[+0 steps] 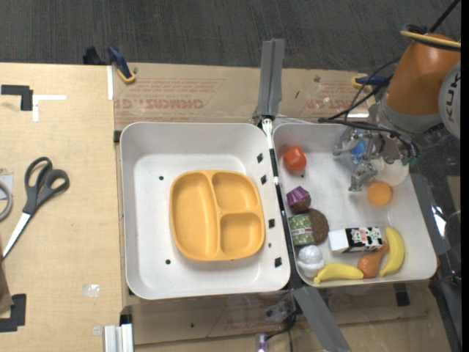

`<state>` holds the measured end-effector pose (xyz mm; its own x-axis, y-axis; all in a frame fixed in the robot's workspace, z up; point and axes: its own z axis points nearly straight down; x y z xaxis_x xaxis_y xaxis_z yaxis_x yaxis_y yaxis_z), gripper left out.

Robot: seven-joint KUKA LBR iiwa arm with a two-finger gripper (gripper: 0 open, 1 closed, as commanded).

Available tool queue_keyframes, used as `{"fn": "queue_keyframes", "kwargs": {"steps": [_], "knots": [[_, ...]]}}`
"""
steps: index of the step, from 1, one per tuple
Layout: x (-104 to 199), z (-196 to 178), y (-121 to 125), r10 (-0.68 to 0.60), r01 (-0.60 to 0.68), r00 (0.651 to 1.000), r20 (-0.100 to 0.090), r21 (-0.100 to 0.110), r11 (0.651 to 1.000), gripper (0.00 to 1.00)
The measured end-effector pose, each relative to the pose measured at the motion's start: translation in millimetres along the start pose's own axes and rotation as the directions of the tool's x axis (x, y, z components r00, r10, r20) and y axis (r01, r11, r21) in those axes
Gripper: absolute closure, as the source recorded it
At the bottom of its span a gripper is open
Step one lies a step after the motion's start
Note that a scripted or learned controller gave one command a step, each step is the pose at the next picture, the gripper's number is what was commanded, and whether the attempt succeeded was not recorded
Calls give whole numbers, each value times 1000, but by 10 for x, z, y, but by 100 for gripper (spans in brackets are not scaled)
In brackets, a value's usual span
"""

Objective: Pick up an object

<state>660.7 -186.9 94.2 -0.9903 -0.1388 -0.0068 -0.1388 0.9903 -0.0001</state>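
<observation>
The right bin [333,134] holds several small items. My gripper [358,169] hangs over its upper right part, just left of and above an orange ball [379,193]; nothing shows in its grasp. A red fruit [294,159] lies near the bin's left wall, with a purple piece [298,197] below it. Lower down are a green can [300,231], a brown round item [317,226], a white ball [309,256], a black-and-white carton [355,239], an orange carrot [371,262] and two bananas [338,273] [396,250].
The left bin [139,196] holds a yellow divided plate [218,215]. Scissors [37,189] lie on the wooden bench at the far left. A blue clamp [121,63] sits at the cardboard's back edge. The grey divider post [270,79] rises between the bins.
</observation>
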Motion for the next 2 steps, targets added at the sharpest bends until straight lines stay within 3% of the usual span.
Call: {"fn": "queue_keyframes", "kwargs": {"steps": [1,2], "knots": [[804,5,39,-22,22,1000,-3,1,1000,0],[88,14,-254,-88,88,996,-1,-10,996,0]]}}
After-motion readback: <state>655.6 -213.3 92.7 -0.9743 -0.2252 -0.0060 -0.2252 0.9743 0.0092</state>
